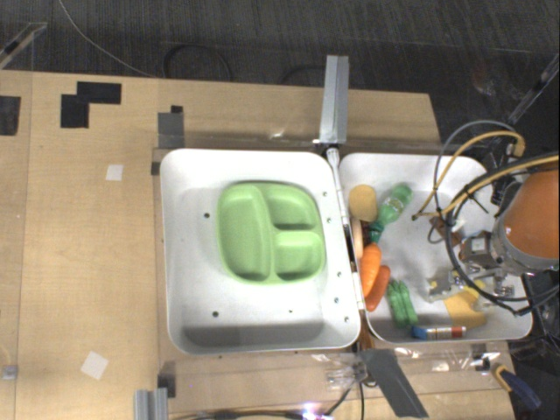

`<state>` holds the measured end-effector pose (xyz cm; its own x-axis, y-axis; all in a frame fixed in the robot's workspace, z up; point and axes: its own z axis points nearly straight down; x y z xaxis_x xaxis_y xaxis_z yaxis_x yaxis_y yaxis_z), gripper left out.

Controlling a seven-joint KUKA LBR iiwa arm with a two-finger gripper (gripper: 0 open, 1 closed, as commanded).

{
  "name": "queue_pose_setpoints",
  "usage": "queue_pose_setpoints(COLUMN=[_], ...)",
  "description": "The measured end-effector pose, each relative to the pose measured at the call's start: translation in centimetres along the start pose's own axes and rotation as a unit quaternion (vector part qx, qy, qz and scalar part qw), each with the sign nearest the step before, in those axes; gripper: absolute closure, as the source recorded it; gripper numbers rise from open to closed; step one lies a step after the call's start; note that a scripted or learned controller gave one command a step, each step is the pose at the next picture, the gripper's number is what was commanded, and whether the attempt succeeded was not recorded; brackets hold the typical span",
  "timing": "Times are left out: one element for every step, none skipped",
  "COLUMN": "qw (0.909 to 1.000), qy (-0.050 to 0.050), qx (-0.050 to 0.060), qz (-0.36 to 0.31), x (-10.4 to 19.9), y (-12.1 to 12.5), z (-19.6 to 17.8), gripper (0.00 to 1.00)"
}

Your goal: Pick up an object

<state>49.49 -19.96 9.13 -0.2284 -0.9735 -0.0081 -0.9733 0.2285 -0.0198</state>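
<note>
In the left bin [188, 322] lies a green divided plate [269, 232]. The right bin [516, 326] holds an orange carrot [372, 274], a tan potato [363, 202], green bottles [392, 204], a green piece [402, 303], a yellow wedge [465, 309] and a marker [437, 332]. The gripper [464, 278] hangs above the wedge; cables hide its jaws, so I cannot tell their state.

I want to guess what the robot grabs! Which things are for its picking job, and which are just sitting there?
For the job:
gripper, low in the right bin
yellow block beside it
carrot
potato
green bottle
green pickle
marker

Just sitting there:
green divided plate in the left bin
wooden bench
</note>
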Motion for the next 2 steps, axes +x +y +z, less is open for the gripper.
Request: queue_pose_setpoints(qw=[0.9998,0.9991], qy=[0.0,0.002], qx=[0.0,0.0], qz=[-0.022,-0.042], x=[0.02,0.24], y=[0.01,0.01], z=[0.0,0.01], gripper=[0.0,0.0])
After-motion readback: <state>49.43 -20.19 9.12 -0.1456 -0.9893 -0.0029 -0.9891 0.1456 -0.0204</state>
